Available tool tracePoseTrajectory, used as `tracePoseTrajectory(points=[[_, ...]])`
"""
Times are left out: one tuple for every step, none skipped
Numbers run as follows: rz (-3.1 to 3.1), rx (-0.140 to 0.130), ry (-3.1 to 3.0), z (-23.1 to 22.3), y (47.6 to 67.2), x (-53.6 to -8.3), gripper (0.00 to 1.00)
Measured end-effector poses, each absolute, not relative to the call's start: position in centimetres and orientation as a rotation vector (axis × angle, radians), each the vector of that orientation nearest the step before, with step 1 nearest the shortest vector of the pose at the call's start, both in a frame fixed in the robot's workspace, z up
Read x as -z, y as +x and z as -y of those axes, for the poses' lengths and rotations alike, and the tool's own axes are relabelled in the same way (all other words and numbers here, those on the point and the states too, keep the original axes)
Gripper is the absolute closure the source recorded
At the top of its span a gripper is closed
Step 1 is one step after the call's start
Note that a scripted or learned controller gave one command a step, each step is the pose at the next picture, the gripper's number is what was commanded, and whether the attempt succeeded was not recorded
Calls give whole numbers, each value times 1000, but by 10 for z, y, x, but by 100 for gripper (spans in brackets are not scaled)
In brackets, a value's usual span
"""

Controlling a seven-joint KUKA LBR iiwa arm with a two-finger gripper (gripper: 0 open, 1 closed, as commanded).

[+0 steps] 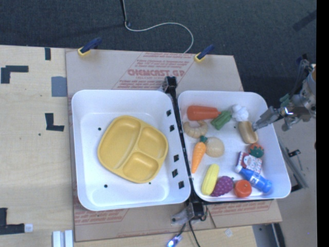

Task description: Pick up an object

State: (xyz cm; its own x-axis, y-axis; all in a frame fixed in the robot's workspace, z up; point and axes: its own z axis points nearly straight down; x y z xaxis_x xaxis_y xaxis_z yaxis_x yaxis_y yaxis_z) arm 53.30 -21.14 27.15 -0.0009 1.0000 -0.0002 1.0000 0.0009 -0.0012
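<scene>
Many toy foods crowd the right bin [274, 138]; the gripper [263, 120], finger state unclear, hangs beside a brown piece [248, 131].

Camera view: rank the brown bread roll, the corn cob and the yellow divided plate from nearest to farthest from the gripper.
From the gripper:
1. Brown bread roll, right bin, beside the gripper.
2. Corn cob, right bin, near its front.
3. Yellow divided plate, left bin.
</scene>
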Motion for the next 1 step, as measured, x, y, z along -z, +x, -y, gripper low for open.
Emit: tracePoseTrajectory(points=[[2236, 11, -2221, 159, 500, -408, 0]])
